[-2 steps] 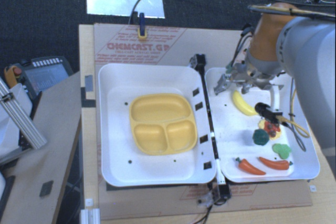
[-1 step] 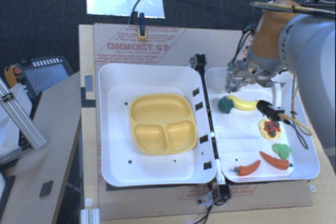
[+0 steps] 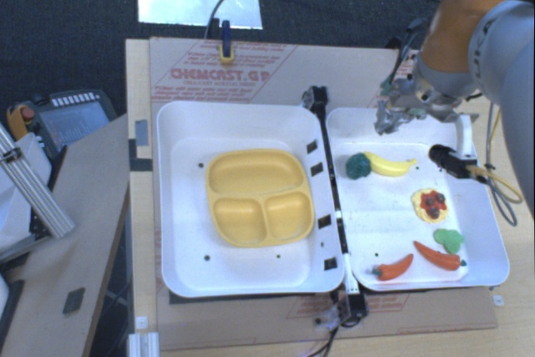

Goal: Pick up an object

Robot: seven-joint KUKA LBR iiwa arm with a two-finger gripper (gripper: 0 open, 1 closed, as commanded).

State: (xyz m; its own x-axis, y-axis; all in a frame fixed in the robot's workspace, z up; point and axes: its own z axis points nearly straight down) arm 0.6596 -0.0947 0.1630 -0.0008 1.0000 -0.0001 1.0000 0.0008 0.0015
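Camera view, near side first: well short of the jaws, by the front wall of the right bin (image 3: pixel 368 221), I see a red-orange carrot (image 3: pixel 393 267) and an orange carrot (image 3: pixel 437 257), with a green leafy piece (image 3: pixel 449 240) just beside the second one. A step closer to the jaws lies a round yellow piece with red topping (image 3: pixel 430 205). Nearest of all, just on the near side of the jaws, a yellow banana (image 3: pixel 391 166) lies touching a dark green broccoli (image 3: pixel 359 165). The jaws hang over the far part of that bin, apart from every piece, and I cannot tell whether they are released or clenched. Well off to their side, the left bin (image 3: pixel 180 180) holds a yellow divided tray (image 3: pixel 255 196). Beyond the jaws rises the arm (image 3: pixel 451 29).
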